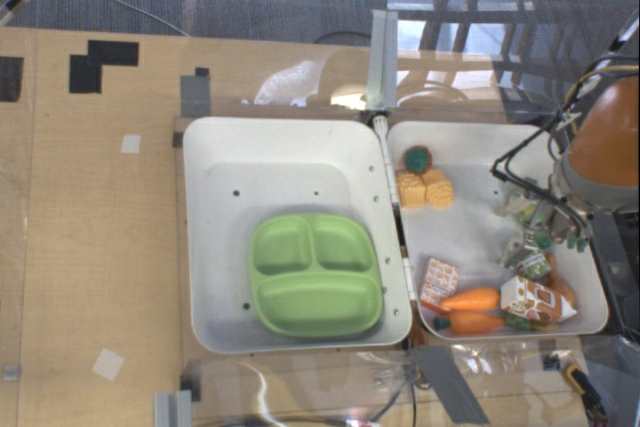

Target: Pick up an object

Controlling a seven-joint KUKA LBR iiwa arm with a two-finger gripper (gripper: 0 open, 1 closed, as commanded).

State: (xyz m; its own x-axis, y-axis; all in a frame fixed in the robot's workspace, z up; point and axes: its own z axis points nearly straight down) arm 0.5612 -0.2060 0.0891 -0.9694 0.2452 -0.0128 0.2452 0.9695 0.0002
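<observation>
My gripper hangs low over the right side of the right bin, under the arm's orange band. Just below it lie a small orange-and-white carton and a small green-topped item that sits right at the gripper's tip. Whether anything is held is hidden by the wrist and cables. Two orange carrots lie at the bin's front, next to a red-and-white packet. A yellow corn piece and a green broccoli-like toy rest near the bin's left wall.
The left bin holds a green divided plate in its front half. A metal post rises behind the seam between the bins. Black cables loop from the wrist over the right bin.
</observation>
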